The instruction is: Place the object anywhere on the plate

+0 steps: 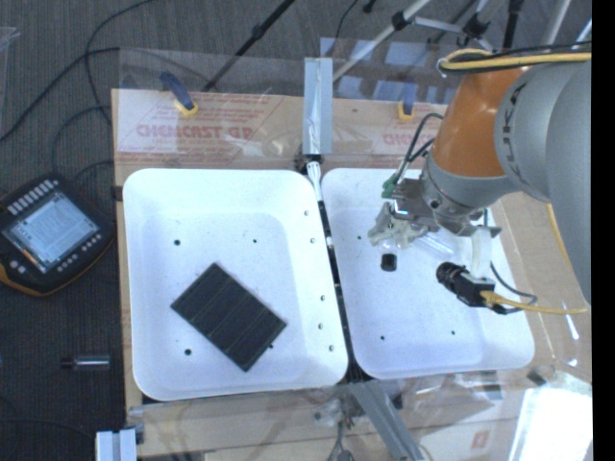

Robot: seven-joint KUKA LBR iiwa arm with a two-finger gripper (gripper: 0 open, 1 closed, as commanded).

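Note:
A dark, ribbed square plate (229, 315) lies flat in the left bin (154, 209), turned like a diamond. My gripper (392, 236) hangs over the upper middle of the right bin (423, 344), well to the right of the plate. A small dark object (388, 261) shows just below the gripper's tip, against the white floor of the right bin. Whether it is between the fingers or lying on the floor I cannot tell.
A raised double rim (329, 257) divides the two bins. A black plug (459, 282) with a yellow cable hangs from the wrist over the right bin. A hand-held controller (50, 230) lies on the floor to the left of the bench.

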